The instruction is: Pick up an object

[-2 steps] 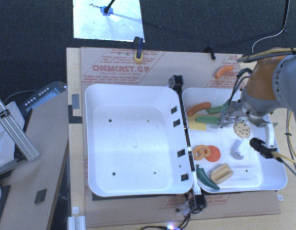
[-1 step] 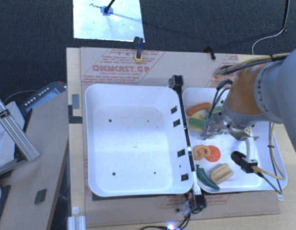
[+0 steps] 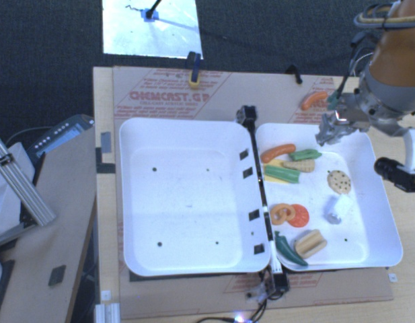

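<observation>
Hand: we see the hand (image 3: 326, 137) at the far edge of the right bin (image 3: 382, 200), just above its rim; whether it is open or closed we cannot tell, and nothing visibly sits in it.

Arm: the arm (image 3: 395, 52) comes in from the counter's right side and tilts down toward the far part of the right bin; we judge it is lining up over the nearest toys.

Task things: all candidates lie in the right bin, none lifted; an orange hot dog (image 3: 278, 153), a green pepper (image 3: 305, 155) and a corn cob (image 3: 282, 174) bunch together near the far left corner, touching or nearly so.

Others in the bin: a cookie (image 3: 339, 181) toward the right wall; a white piece (image 3: 334, 211) below it; a pretzel (image 3: 282, 213) overlapping a tomato slice (image 3: 298, 215) near the divider; a bread roll (image 3: 311, 243) and a dark green vegetable (image 3: 286, 248) at the near left corner.

Left bin: the left bin (image 3: 187, 194) lies beside the right one; we take it as the drop side.

Outside: an orange sausage (image 3: 315, 100) lies on the cardboard (image 3: 214, 89) beyond the right bin.

Judgement: the crowded far cluster is closest; tight neighbours could foil a clean grasp.
</observation>
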### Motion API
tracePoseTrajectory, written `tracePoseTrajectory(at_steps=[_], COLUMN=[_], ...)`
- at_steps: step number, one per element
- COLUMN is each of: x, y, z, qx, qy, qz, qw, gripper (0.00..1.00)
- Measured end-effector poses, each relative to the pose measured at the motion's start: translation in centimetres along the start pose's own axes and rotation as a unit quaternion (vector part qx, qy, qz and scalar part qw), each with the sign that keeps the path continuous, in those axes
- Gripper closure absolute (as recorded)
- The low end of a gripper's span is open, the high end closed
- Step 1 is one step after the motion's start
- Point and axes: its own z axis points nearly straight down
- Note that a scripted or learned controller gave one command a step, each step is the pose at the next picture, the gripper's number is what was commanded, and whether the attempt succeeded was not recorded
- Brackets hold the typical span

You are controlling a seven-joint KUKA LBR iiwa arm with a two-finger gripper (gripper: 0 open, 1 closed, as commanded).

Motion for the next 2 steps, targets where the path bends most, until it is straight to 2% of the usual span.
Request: tracePoseTrajectory(at_steps=[1,2], x=[5.7,13.1], y=[0.5,-1.0], z=[-16.6,-21.2], qx=[-0.001,0.006], qy=[0.001,0.002], qz=[-0.002,-0.002], qw=[1.0000,1.0000], gripper=[1.00,1.00])
